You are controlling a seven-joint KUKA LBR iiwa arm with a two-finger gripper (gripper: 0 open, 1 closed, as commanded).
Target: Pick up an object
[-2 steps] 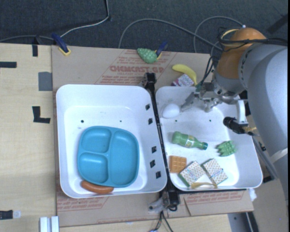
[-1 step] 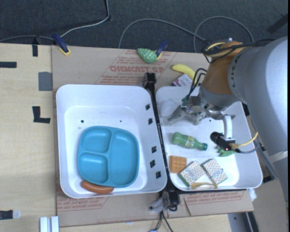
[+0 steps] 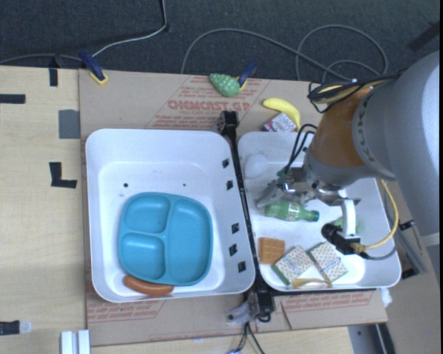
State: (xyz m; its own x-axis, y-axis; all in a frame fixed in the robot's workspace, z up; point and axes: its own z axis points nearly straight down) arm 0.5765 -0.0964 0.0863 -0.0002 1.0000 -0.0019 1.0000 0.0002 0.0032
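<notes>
"CHEMCAST GP" on cardboard sheet (image 3: 179, 103)

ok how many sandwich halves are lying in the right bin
2. One sandwich half lies near the front wall of the right bin, the other just right of it. The arm may hide more.

A brown cardboard sheet (image 3: 133, 109) printed with red lettering is laid on the pale wooden counter (image 3: 26, 220), under both bins. Black tape marks (image 3: 59, 175) are seen on the counter at the left of the frame. Two blue clamps (image 3: 94, 68) are fixed at the sheet's upper edge. Black and grey cables (image 3: 162, 13) are trailed across the dark carpeted floor (image 3: 280, 6) along the top.
</notes>
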